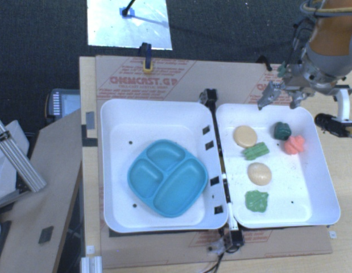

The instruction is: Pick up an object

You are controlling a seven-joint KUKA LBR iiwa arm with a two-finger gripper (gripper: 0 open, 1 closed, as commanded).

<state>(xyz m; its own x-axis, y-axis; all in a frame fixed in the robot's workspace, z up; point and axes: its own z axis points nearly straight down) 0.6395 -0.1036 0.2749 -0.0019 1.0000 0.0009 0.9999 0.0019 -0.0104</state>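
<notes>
Nearest the camera, along the bench's front edge, lie two shallow white bins side by side, joined by a black clipped seam. Left bin [110,169]: holds one blue divided plate [167,177] with three compartments, lying flat near the bin's centre. Right bin [323,195]: holds six small items, all resting on the floor and all apart from the gripper. A light green leafy piece [256,200] lies closest to the front wall; behind it sits a cream oval piece [259,173], then a green ridged piece [256,150] touching or just beside a tan round piece [245,135]. Toward the rear right corner, a dark teal lump [282,131] sits just beside a salmon-pink piece [294,144]. Gripper [283,97]: hangs above the rear wall of the right bin, its two fingers spread apart with nothing between them. Orange band of the arm [335,21]: visible at the upper right. Brown printed cardboard [164,78] underlies both bins.
</notes>
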